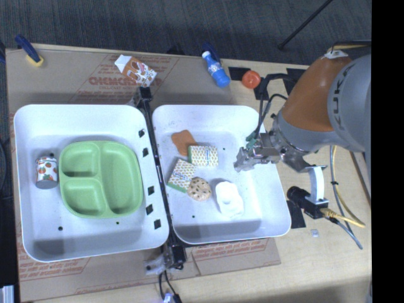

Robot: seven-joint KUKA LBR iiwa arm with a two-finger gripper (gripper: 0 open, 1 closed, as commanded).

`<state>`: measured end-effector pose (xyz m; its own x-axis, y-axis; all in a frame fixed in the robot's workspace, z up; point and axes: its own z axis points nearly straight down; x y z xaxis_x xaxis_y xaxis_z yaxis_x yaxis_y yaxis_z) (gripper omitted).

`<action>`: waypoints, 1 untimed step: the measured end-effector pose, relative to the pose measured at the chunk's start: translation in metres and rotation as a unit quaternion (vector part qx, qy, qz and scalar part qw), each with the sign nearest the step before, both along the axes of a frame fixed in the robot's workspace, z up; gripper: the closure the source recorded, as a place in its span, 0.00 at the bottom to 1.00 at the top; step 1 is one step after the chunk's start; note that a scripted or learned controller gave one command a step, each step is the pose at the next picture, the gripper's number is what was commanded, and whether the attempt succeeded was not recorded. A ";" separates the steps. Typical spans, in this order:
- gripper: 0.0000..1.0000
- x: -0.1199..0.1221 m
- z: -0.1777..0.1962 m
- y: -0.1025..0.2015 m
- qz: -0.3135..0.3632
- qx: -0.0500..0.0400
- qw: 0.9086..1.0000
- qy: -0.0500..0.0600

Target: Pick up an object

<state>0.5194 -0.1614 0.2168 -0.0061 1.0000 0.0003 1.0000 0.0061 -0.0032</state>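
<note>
In the right bin (265,213) lie an orange-brown piece (183,141), a green-and-white patterned packet (203,156), a second patterned packet (182,174), a round speckled cookie (199,189) and a white lump (228,197). My gripper (245,160) hangs over the right part of this bin, to the right of the packets and above the white lump. Nothing shows between its fingers.
The left bin (25,125) holds a green divided plate (101,178) and a small can (46,171). Behind the bins lie a snack wrapper (136,70), a blue bottle (216,69), an orange ball (251,78) and a blue-yellow clamp (28,50).
</note>
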 end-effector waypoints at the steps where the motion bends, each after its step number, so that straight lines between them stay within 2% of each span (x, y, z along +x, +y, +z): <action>1: 0.00 0.000 0.000 0.000 0.000 0.000 1.000 0.000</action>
